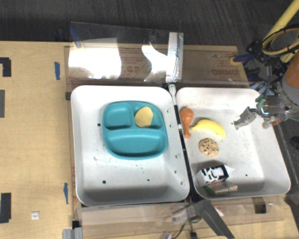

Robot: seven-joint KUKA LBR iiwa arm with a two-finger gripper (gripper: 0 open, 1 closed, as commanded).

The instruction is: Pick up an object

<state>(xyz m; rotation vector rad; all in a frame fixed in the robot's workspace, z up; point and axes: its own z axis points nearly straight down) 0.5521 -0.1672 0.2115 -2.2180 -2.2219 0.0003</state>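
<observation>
Currently the end effector (254, 116) hovers over the right bin (269, 180), fingers apart and holding nothing. Nearest lies a banana (209, 127), just beside an orange drumstick (187, 119) and above a cookie (208, 147). It looks light, smooth and curved; gripping across its thick middle seems safest against slipping.

We see two bins of smooth white plastic, the left bin (84, 133) and the right bin (269, 173), both slightly glossy. The teal tray (134, 141) looks like matt plastic. The surface (30, 133) seems light wood, matt. Behind, a clear plastic sheet (119, 56) shines strongly, with a metal-looking strip (174, 56)
</observation>
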